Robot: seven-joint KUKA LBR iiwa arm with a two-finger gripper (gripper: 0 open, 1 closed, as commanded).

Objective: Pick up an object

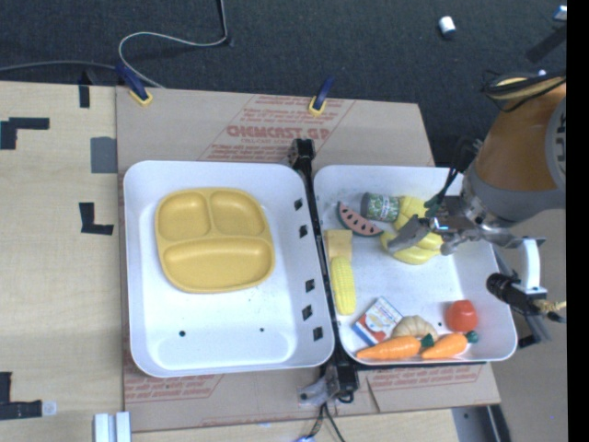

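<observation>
The right bin (479,274) holds several toy foods. They are a yellow banana bunch (414,250), a green can (379,206), a watermelon slice (357,221), a corn cob (342,282), a yellow block (339,242), a small carton (377,319), a red tomato (462,315), two carrots (412,346) and a beige piece (414,326). My gripper (421,232) is down in this bin, right over the banana bunch and touching or nearly touching it. The arm's grey and orange body (520,159) reaches in from the right.
The left bin (147,330) holds a yellow divided plate (215,238). A black divider (313,247) runs between the bins. A cable (170,40) loops on the dark floor behind the bench. A black fitting (515,288) sticks out by the right bin's edge.
</observation>
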